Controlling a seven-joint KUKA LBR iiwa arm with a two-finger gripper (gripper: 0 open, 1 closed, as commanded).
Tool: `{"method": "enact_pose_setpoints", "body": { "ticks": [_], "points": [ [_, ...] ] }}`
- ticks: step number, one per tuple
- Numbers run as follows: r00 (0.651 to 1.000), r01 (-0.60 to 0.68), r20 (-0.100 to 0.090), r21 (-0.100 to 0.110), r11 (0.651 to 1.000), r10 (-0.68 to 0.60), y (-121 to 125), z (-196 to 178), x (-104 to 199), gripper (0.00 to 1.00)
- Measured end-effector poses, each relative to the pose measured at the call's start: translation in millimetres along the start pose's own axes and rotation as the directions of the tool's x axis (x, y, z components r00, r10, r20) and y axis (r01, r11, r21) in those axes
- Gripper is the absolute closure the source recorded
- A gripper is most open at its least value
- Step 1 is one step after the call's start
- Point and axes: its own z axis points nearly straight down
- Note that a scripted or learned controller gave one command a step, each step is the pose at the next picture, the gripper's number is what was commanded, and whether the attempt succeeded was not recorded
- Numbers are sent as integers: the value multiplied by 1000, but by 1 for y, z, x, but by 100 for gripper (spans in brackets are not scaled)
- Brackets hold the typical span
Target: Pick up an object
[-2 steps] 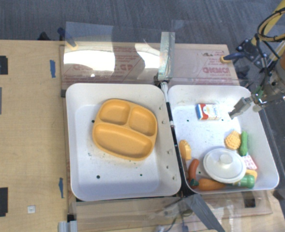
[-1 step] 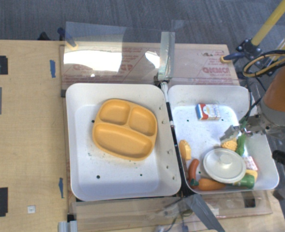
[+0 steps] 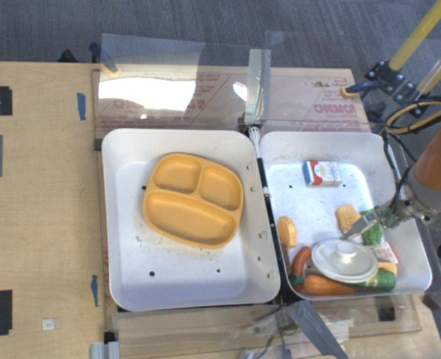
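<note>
- Low at the front of the right bin (image 3: 422,264): orange carrot (image 3: 326,286), touching a white lid (image 3: 345,260).
- Tool (image 3: 371,224) down in the right bin, over a green toy (image 3: 373,234); open or shut, cannot tell.
- Near it: yellow corn (image 3: 347,217), small red and white box (image 3: 322,173).
- Left bin (image 3: 123,223): yellow tray (image 3: 193,198) with three parts.

Arm (image 3: 436,172): broad orange band visible at the picture's right edge, grey metal section beneath it. Black cables loop beside the wrist. Gripper (image 3: 371,226): slim, dark grey, with thin metallic fingers; finer detail too small to tell.
</note>
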Motion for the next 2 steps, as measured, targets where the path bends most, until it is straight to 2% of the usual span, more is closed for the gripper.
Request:
{"method": "enact_pose_setpoints", "body": {
  "ticks": [1,2],
  "points": [
    [1000,-2,10,-2,1000,2,0,-11,-3,100],
    [1000,-3,12,-6,1000,3,1,-22,-4,100]
  ]
}}
